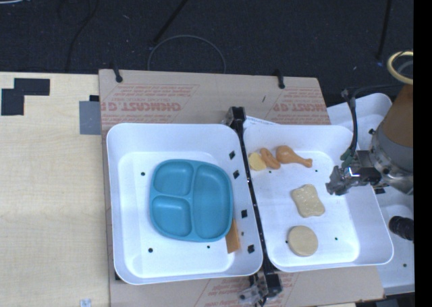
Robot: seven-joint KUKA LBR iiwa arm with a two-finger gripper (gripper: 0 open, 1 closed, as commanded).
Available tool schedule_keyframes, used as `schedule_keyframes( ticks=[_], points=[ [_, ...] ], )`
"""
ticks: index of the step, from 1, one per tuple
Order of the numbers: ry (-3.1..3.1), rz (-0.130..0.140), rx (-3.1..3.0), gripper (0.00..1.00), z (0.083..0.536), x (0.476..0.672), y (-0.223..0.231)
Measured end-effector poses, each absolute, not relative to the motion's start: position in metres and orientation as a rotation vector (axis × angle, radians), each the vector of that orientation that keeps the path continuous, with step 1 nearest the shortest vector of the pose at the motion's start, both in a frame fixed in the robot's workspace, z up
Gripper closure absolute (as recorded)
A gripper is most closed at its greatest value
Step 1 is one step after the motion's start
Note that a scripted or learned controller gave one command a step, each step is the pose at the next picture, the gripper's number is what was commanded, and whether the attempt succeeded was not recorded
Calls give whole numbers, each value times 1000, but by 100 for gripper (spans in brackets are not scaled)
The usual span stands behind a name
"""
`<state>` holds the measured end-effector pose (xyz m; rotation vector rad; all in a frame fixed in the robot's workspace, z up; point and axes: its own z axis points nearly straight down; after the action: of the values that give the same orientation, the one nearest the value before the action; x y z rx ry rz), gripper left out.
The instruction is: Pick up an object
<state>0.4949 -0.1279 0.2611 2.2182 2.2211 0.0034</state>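
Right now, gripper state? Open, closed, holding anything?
Gripper: cannot be told; it sits over the right bin's right side, with nothing visibly held.

I see a dark carpeted floor (223,9) strewn with thin black cables (185,46) on the far side. A pale wooden benchtop (47,198) stretches left, beside a brown printed cardboard sheet (202,100).

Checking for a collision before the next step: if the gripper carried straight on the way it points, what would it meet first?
Probably the square cracker: the gripper points left into the right bin, and that piece lies nearest ahead, slightly lower in view. Height is unclear.
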Motion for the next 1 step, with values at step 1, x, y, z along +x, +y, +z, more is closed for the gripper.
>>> schedule_keyframes(
  ticks=[1],
  points=[
    [2228,-1,2219,100,250,513,-81]
  ],
)
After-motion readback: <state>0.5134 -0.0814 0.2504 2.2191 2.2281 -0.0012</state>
